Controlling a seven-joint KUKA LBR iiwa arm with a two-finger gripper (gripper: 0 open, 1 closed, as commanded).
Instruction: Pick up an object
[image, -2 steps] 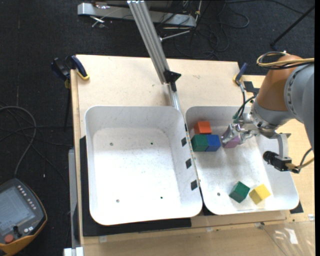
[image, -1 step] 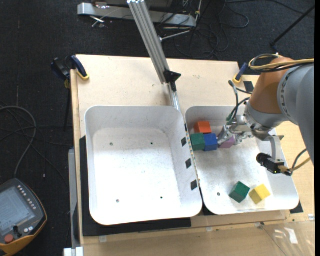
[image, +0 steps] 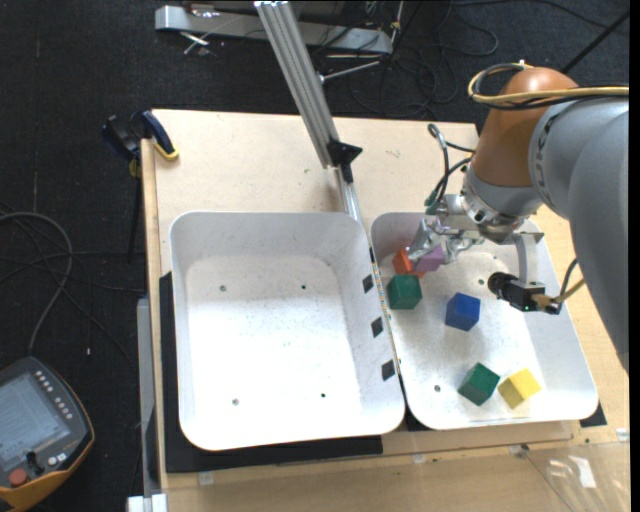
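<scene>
Near desk edge, right bin (image: 575, 380): yellow cube (image: 519, 388) and green cube (image: 479, 383) side by side, close to the bin's near rim. Well apart from the hand, free all round.

Mid bin: blue cube (image: 463, 311) alone, clear space on every side. Easiest candidate if the present try slips.

Toward the bin's far-left corner: second green cube (image: 404, 292) beside the rim shared with the left bin (image: 200, 300). Just behind it an orange block (image: 402, 262) and a pinkish-purple block (image: 432, 260), touching or nearly so, crowded together.

Hand (image: 437, 246) low over that cluster, right at the pinkish-purple block. Fingers hidden by wrist hardware and cable; cannot tell whether apart or together, nor whether anything is clamped.

Judgement for the step: grasp likely aimed at the pinkish-purple block. Best to centre on one block only, straddle its free faces rather than the side pressed against the orange neighbour, close fully before lifting, then rise straight up. Risks: pinching two blocks at once, nudging the orange block against the rim, cable snagging.
</scene>
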